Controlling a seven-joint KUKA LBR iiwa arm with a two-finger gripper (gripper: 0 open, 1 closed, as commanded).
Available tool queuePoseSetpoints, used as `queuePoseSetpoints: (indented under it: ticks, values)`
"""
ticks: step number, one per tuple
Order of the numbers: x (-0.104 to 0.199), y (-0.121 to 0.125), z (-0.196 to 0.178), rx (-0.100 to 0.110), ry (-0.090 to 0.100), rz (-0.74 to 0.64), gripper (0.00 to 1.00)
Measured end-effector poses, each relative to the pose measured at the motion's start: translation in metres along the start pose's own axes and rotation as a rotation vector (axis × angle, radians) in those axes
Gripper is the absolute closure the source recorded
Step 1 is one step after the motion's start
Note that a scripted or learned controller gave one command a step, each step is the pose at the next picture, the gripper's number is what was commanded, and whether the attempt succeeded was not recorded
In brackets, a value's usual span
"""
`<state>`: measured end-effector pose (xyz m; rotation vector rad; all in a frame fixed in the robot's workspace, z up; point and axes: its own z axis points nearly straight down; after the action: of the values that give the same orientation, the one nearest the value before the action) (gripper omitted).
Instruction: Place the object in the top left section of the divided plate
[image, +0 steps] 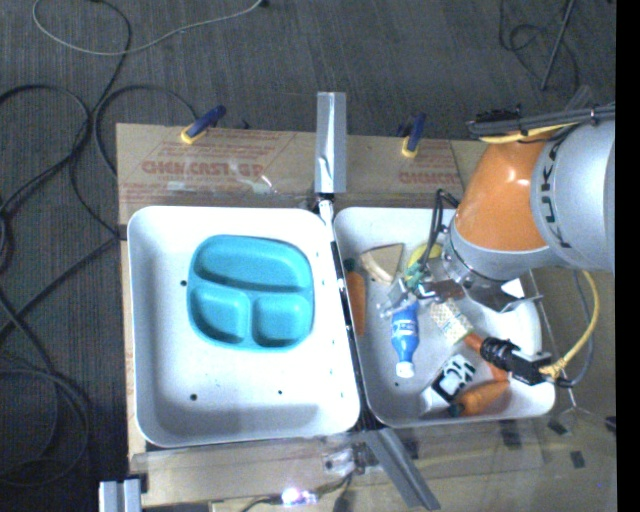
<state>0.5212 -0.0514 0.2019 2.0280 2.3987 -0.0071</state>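
The gripper (408, 291) hangs over the bottle (403, 338) in the right bin (372, 392); whether its claw is closed cannot be told. The plate (251, 291) lies at nine o'clock.

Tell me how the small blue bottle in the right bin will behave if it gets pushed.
The blue bottle lies on its side, so a sideways nudge would probably roll it. It looks like small, light plastic, likely to skid on the right bin. Clutter beside it may stop it early.
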Motion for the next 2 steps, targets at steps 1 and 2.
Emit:
queuePoseSetpoints:
  ticks: [1,2]
  values:
    - [0.084,-0.022,0.019,0.001,0.004,-0.146,1.00]
    - [0.154,0.042,-0.007,-0.001,0.002,-0.340,1.00]
